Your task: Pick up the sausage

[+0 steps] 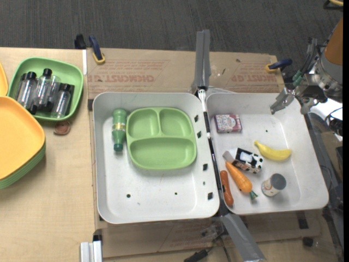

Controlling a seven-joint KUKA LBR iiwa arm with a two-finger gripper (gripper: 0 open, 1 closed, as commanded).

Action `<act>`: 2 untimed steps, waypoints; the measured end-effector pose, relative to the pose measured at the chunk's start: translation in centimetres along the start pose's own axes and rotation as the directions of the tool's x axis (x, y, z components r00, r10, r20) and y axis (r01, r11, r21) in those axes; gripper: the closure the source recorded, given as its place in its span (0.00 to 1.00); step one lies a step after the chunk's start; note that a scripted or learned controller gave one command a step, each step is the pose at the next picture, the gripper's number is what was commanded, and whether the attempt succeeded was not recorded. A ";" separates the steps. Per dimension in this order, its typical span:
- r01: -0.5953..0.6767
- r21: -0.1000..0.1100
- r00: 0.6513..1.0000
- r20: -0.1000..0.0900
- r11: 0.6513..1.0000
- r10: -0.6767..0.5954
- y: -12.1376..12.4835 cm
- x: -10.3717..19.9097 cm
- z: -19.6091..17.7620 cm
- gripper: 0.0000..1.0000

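Gripper [288, 98] sits at the far right corner of the right bin [297, 201], roughly 2 o'clock of that bin, above the rim. Fingers open, nothing between them.

Sausage [226, 188] lies in the right bin at about 7 o'clock, tight against the left wall next to the divider between bins. From the gripper it's down toward 7 o'clock, well apart, nearly the whole bin diagonal away. Long axis runs about 12-to-6, tilted slightly toward 11-to-5. Reddish-orange, slim, smooth, rounded ends, darker than the carrot.

Carrot [240, 178] lies just beside it at 2 o'clock, angled, green tip near the sausage's lower end; possibly touching, can't tell. Toy cow [248, 160] just above the carrot. Banana [272, 152] and a small can [274, 184] further right, a pink box [228, 123] up top.

Judgement: fingers should close across the short axis, roughly 9-to-3; wall on one side and carrot on the other leave little clearance.
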State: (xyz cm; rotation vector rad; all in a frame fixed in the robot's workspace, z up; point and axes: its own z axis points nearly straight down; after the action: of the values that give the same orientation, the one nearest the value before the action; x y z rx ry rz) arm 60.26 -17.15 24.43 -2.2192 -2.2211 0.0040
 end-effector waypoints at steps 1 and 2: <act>0.001 0.001 1.000 0.001 1.000 -0.001 0.0 -0.1 -0.8 1.00; -0.312 0.000 0.950 0.000 0.950 0.312 1.8 -3.9 12.5 1.00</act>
State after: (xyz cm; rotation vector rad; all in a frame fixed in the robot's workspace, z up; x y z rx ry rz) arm 62.05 -21.09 11.97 -2.5423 -1.8430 0.0044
